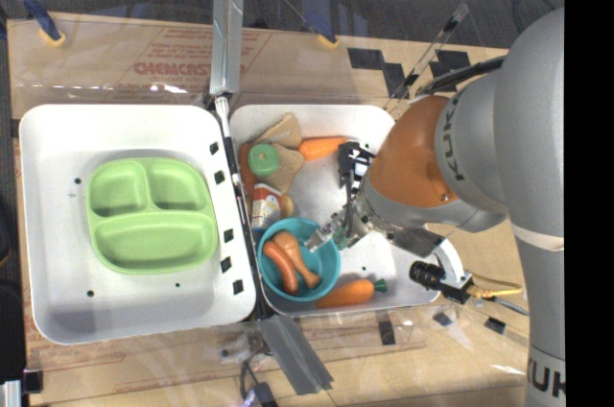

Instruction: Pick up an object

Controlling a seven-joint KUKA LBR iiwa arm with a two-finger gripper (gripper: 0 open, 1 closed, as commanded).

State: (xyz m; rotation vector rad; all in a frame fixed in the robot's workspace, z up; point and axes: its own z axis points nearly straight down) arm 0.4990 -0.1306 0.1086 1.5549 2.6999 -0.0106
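One pincer (338,232) hangs at the teal bowl's (324,273) rim; its opening cannot be told.

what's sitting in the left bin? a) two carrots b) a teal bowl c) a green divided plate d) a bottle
c: the green divided plate lies in the left bin, while the teal bowl and the carrots are in the right bin.
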